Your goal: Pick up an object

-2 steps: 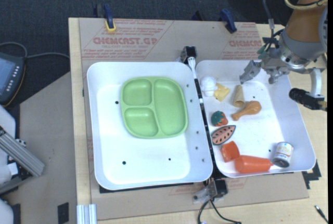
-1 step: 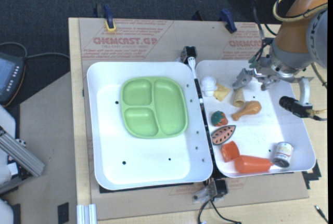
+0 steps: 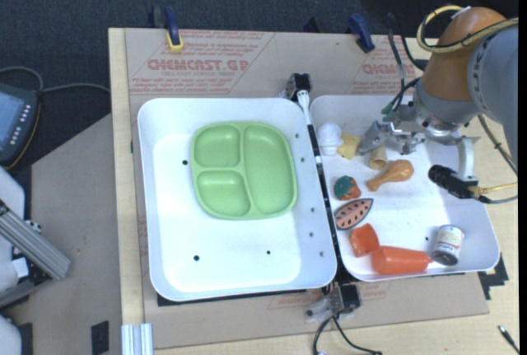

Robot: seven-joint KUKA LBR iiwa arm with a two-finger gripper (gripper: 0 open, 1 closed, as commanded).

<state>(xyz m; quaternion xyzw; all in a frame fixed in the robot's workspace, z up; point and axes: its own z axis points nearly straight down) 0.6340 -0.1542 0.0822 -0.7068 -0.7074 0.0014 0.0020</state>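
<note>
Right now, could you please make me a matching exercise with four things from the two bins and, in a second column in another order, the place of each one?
Things:
1. green plate
2. small can
3. white bulb
4. orange carrot

Places:
A. right bin, near corner on the right
B. left bin, in the middle
C. right bin, along the near edge
D. right bin, far corner beside the divider

Pairs: 1-B, 2-A, 3-D, 4-C

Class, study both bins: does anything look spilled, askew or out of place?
Nothing looks spilled or broken. The green divided plate sits slightly askew in the left bin. A small can lies tipped in the right bin among loosely scattered toy foods.
</note>
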